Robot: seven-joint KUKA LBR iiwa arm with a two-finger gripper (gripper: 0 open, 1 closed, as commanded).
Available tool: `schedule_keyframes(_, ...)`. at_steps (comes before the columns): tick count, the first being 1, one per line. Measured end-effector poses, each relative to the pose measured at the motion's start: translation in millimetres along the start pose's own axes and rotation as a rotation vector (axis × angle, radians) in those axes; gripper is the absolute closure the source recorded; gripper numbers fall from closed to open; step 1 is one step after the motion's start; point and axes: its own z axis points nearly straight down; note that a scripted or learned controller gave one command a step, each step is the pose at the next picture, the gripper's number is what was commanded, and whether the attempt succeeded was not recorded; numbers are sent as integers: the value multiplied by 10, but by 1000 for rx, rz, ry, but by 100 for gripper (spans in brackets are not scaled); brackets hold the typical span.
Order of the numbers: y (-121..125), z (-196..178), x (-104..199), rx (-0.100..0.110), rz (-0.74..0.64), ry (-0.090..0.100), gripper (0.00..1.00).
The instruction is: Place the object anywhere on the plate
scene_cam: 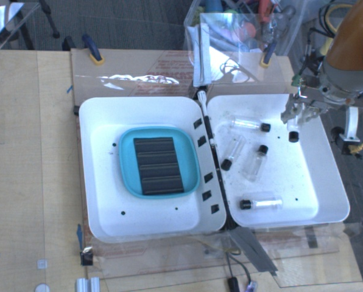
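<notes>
Nearest the camera and well below my tool (298,118), a clear vial (262,204) with a black cap lies flat in the right bin (327,187). Closer to my tool lie three more vials (254,161). Far to its left sits the teal plate (159,162), bearing a dark ribbed block (159,165). My tool hovers at the bin's far right; I cannot tell its opening.
</notes>
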Motion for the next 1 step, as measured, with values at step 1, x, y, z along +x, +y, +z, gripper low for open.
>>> schedule_keyframes(1, 1, -2, 1, 0, 0, 0, 0)
